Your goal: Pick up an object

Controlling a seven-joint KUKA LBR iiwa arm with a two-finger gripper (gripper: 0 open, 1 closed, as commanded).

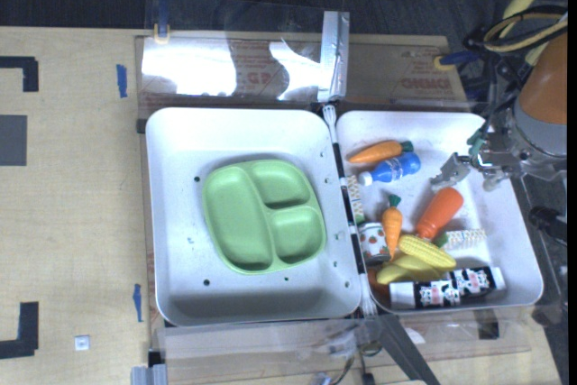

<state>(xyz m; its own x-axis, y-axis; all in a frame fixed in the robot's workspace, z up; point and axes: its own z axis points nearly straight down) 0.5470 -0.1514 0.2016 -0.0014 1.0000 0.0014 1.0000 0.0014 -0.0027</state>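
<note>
Over the right bin, near its upper right corner, the gripper hangs with its two metal fingers spread apart and nothing between them. The grey arm with its orange band reaches in from the right.

Just below and to the left of the gripper lies an orange toy carrot, tilted, its stem end toward the gripper. Further left sit a second toy carrot and, touching it from below, a blue toy bottle. Lower left of the gripper are a small carrot, a yellow toy corn cob, a small can and a black-and-white patterned carton along the bin's near wall.

Well to the left of the gripper, the left bin holds a green divided plate.

The nearest carrot looks like the likeliest target. A good grasp would probably bring the fingers down across its thick middle, squarely over its width, clear of the corn cob beside it.

Red lettering shows on the cardboard behind the bins, too blurred to read; the can's label is also unreadable.
</note>
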